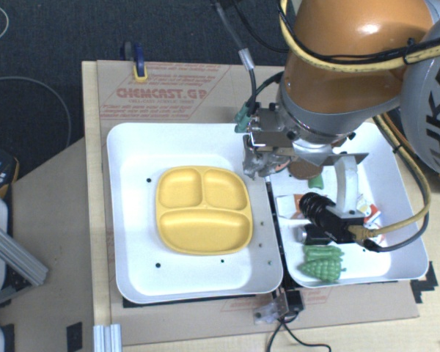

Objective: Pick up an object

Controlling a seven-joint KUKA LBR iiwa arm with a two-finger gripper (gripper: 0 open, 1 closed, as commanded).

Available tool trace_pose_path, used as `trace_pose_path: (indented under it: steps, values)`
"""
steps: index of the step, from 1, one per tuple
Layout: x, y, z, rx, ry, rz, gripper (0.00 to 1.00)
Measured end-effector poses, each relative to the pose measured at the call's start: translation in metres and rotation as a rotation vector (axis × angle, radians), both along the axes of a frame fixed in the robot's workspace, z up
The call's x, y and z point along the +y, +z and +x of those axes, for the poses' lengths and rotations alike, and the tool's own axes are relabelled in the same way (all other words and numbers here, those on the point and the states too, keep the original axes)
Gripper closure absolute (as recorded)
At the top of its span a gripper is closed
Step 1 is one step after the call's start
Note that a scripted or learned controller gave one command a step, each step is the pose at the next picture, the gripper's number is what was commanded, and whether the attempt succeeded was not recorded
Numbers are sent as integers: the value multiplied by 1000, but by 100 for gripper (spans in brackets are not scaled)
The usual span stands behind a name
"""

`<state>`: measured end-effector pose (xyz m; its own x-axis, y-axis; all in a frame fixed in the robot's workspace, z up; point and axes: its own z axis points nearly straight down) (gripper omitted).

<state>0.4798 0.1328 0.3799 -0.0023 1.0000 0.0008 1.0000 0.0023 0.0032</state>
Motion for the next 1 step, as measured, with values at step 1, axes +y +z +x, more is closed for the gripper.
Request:
trace_pose_path:
  steps: [1]
  values:
    - [48, -210, -5, 21, 0, -6, 100]
